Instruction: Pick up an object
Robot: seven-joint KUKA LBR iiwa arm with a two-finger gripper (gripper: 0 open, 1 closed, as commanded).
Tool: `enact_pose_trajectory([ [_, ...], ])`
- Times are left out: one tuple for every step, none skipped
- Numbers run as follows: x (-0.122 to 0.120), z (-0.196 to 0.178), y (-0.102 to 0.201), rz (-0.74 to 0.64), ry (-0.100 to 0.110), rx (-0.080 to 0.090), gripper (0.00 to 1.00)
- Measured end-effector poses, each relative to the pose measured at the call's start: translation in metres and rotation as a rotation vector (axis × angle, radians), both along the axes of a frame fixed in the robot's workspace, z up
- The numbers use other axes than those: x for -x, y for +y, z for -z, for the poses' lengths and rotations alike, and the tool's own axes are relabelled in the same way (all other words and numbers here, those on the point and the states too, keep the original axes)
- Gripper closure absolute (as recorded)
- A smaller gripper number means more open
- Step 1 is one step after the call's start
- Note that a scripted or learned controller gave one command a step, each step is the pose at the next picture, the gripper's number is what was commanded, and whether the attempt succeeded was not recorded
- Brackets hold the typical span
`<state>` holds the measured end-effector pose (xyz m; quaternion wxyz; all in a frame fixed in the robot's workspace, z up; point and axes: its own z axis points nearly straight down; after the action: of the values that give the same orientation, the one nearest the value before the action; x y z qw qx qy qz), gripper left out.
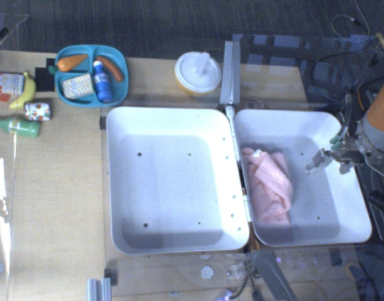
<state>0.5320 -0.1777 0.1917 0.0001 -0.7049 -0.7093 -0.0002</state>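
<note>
Camera view: pink cloth (269,184) lies left of gripper (332,157)

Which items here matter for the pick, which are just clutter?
Job:
- crumpled pink cloth in the right white bin
- robot hand above that bin

Lying about:
- left white bin
- blue divided tray of toy food
- white lidded cup
- yellow banana
- green bottle

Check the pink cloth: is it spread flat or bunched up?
Bunched. The pink cloth lies crumpled in folds against the left wall of the right bin, apart from the claw.
</note>
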Motion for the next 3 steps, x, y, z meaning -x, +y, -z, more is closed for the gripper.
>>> enact_pose_trajectory([
  [-0.017, 0.096, 0.077, -0.012, -0.012, 0.0, 0.0],
  [-0.124, 0.099, 0.065, -0.087, -0.016, 0.004, 0.0],
  [-0.099, 0.098, 0.091, -0.14, -0.02, 0.006, 0.0],
])
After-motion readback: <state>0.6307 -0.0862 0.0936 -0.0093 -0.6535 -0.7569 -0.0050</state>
